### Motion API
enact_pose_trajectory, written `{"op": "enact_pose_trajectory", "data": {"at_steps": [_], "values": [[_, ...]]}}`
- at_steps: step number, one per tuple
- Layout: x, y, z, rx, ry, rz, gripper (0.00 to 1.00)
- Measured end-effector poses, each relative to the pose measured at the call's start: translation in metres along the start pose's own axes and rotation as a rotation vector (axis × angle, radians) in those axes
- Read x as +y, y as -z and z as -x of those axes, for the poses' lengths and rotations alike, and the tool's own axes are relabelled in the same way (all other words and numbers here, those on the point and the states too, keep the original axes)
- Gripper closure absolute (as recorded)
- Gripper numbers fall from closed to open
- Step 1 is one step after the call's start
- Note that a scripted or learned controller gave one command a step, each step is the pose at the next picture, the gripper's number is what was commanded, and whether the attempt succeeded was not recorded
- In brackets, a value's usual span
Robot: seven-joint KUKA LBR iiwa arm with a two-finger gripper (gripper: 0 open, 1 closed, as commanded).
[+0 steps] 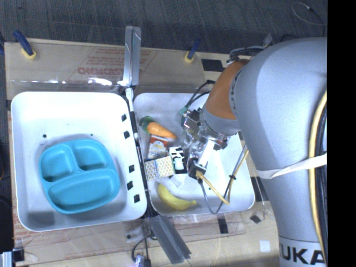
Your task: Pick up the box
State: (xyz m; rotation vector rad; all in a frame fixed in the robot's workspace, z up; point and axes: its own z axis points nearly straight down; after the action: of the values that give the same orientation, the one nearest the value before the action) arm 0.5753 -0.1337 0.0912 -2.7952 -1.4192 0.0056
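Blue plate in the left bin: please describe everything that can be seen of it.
The blue plate looks like smooth light-blue plastic with rounded corners. Ridges divide it into three compartments: two small on the far side, one wide on the near side. It lies flat, right side up, slightly turned, on the floor of the left bin, nearer its front left. Only the bin touches it.

Tool [188, 161] hangs just beside the patterned box [159, 167] (a banana [175, 198] lies near).

Glossy blue plastic tray [79, 174] in smooth white bin [33, 121].
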Motion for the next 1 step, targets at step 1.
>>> {"op": "enact_pose_trajectory", "data": {"at_steps": [1], "values": [[-0.0075, 0.0003, -0.0484, 0.000, 0.126, 0.005, 1.00]]}}
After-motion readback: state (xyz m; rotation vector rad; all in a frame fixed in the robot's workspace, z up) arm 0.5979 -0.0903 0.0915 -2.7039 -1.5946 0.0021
